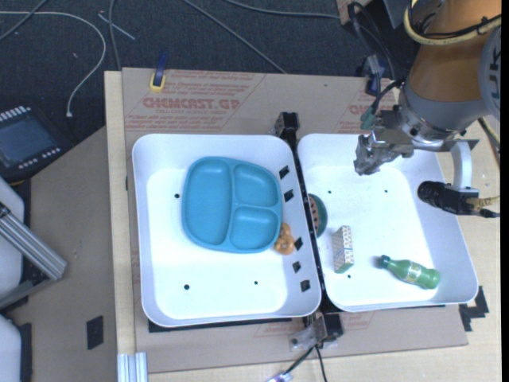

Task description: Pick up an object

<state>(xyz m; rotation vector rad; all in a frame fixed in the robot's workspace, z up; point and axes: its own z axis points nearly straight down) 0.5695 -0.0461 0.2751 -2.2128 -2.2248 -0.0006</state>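
We judge this the approach step: the gripper (369,164) hangs over the far part of the right bin (398,221), well apart from every object, and we cannot tell whether its jaws are open or closed, so next it must choose a target and descend. The left bin (215,285) holds a blue divided plate (231,205) with a small orange thing (284,241) at its rim. The right bin holds a lying green bottle (409,271), a patterned block (343,249) and a round brownish thing (318,215).

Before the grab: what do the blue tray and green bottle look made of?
Blue tray: likely moulded plastic, matte; even colour, soft rounded compartment ridges. Green bottle: probably plastic, glossy; bright highlights along its side. Glass cannot be ruled out.
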